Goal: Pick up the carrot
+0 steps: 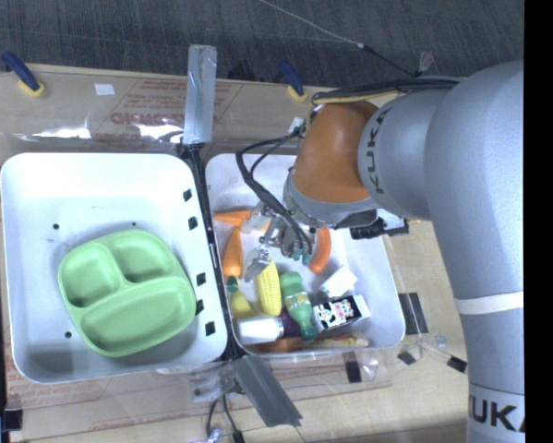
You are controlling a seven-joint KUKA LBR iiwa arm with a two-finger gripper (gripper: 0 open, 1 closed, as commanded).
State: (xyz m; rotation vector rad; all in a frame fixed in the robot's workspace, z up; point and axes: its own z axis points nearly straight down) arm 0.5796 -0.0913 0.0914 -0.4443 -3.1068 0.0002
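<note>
End effector (274,240) sits low in the right bin (383,275), under the orange wrist band (330,155); metal parts glint there, but whether it is apart or together I cannot tell, and no item is visibly between it. Position reads as a descent toward the toy food pile rather than a completed pick

Carrot (232,252): orange, elongated, lying along the bin's left wall just left of the end effector, near but not clearly touching it. A second orange-red piece (322,250) lies on the other side of the end effector; which of the two the program is aiming at is unclear. Judgement: the wall-side carrot leaves little room on its left for a pinch

Corn cob (269,286) lies just below the end effector, yellow, end-on to it. Further down: green piece (294,289), black-and-white patterned block (336,312), white items; all crowded, likely tumbled loosely together

Left bin (27,192) holds a green divided plate (128,289), well apart from the arm

Writing: "KUKA" on the grey arm (461,173) beside the band and again at lower right. Red print on the sheet taped across the worktop (138,109) is mirrored or blurred, not readable
</note>
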